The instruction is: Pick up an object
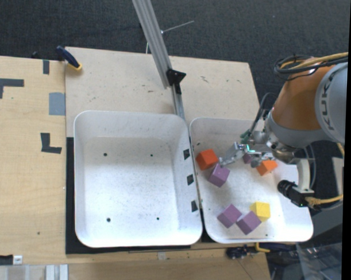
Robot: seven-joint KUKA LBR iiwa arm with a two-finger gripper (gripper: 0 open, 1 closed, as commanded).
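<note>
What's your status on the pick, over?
Pincer low in right bin, fingers unclear. Nearest: purple cube, orange cube. More blocks behind and below.

The grey arm [332, 107] is seen reaching in from the right, its orange band [297, 103] set just above the wrist. The wrist is angled down and to the left. The gripper [235, 153] is held low at the arm's end, pointing left. Cables are looped over the arm's upper side.
</note>
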